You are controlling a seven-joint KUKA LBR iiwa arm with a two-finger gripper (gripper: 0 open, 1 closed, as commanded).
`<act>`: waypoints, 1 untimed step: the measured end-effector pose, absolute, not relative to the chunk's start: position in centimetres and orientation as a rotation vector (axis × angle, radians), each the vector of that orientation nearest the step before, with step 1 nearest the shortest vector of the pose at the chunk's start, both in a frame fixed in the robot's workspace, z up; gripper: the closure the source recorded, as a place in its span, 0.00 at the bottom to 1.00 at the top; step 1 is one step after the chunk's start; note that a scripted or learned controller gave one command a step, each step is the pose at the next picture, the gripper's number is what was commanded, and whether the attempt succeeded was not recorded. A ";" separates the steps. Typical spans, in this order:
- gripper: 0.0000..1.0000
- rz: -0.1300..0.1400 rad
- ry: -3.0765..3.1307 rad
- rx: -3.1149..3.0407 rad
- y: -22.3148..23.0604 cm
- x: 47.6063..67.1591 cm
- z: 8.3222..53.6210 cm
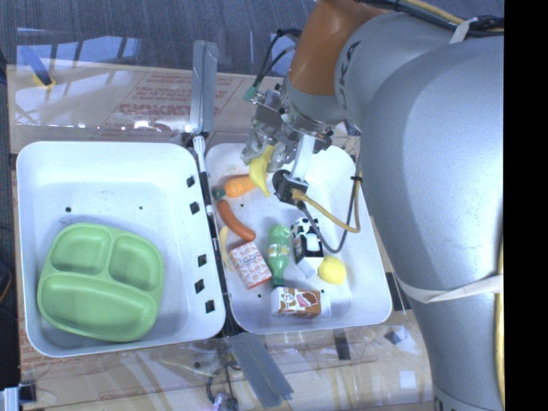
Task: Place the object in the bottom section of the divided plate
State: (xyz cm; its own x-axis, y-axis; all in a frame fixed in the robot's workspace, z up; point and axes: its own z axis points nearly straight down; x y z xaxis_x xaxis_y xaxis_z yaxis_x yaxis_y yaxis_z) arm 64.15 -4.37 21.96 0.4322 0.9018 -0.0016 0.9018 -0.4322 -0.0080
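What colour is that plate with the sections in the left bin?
The divided plate is light green, seen clearly in the overhead camera view.

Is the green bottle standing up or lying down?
Lying down. The green bottle rests on its side on the floor of the right bin, between the small carton and the black-and-white toy.

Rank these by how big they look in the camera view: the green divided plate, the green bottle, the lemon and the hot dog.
1. green divided plate, by far the largest.
2. green bottle and hot dog: they look close in length, so I won't rank them against each other.
3. lemon, the smallest.
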 end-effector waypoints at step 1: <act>1.00 0.008 -1.907 -2.492 5.6 59.6 22.3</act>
